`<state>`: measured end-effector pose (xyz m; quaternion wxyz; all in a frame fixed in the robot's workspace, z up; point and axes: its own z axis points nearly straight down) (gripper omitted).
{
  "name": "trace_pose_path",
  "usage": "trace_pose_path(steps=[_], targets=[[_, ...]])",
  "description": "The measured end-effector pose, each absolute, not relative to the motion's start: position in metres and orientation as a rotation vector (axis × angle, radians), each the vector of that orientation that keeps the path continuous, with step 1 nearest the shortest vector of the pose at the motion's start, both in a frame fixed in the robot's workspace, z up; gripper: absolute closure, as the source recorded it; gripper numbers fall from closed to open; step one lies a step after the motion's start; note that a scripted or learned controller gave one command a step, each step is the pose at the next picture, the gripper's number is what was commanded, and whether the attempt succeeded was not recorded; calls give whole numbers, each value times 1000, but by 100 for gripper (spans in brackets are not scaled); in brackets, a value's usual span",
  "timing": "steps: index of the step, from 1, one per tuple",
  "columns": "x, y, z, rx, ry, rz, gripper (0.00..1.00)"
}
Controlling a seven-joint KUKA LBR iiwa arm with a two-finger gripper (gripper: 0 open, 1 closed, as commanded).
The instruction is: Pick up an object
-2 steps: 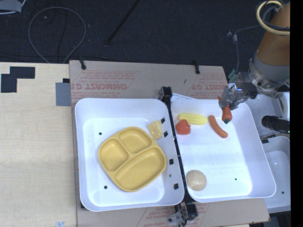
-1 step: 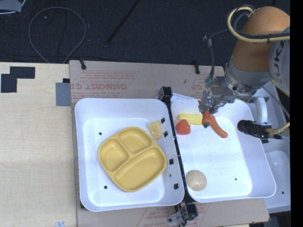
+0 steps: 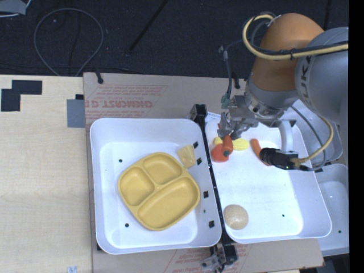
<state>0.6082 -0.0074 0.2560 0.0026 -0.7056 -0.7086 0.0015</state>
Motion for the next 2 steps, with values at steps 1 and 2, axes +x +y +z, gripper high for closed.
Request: trace_pose_path(steps=[1,2], targets=[[621,39,244,-2214,-2224,3,100],[626,93,247,-2214,-2225,1,100]])
